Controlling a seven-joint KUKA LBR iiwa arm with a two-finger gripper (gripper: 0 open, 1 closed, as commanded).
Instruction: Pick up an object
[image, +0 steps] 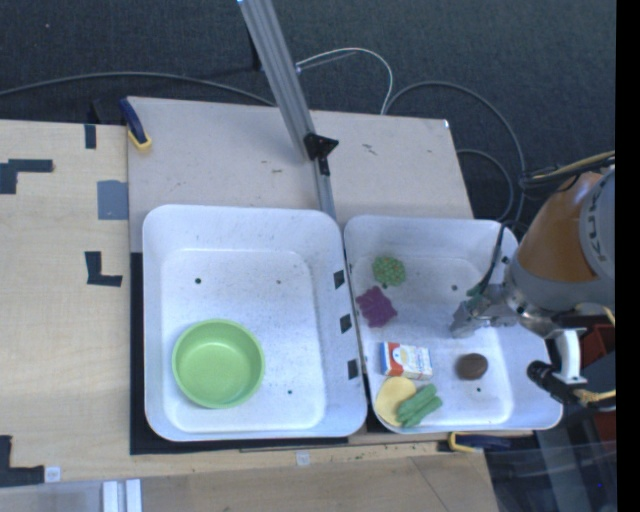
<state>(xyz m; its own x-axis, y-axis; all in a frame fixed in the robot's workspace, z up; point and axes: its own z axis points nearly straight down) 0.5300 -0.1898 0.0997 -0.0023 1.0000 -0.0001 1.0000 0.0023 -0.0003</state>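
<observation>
The right bin (440, 235) holds a green bumpy ball (389, 270), a purple lump (376, 306), a small white and red carton (404, 360), a brown round piece (472, 367), and a yellow piece (393, 394) with a green pod (419, 405) lying on it. My gripper (468, 318) hangs low over the right side of this bin, just above and slightly left of the brown piece. Nothing shows between its tips.
A green bowl (218, 362) sits in the front left corner of the left bin (240, 225). A slanted metal pole (290, 90) crosses the back of the bench. Cables run behind the bins. The arm's grey and orange body (565, 250) covers the right bin's right rim.
</observation>
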